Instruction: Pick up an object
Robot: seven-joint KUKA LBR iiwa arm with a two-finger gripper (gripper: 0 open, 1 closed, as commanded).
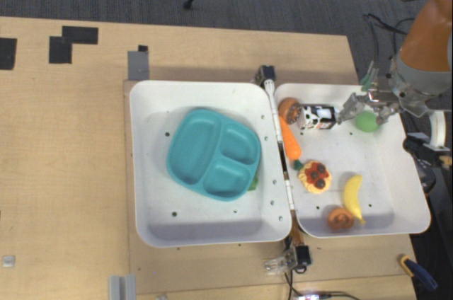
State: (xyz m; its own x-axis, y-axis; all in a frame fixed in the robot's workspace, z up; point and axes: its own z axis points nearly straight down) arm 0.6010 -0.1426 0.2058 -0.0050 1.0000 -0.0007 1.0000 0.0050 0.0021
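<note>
Gripper [369, 107] hovers at the right bin's [396, 221] one o'clock corner, fingers spread, gripping nothing; green ball [367, 122] sits just beneath. Recommend centring over the ball before descending

The gripper [362, 106] hung over the right bin [396, 171], a green ball [367, 123] just beneath it and a black-and-white toy [316, 117] close beside. Bare floor lay nearer the camera, before the banana [352, 197] and pizza toy [314, 176].
</note>
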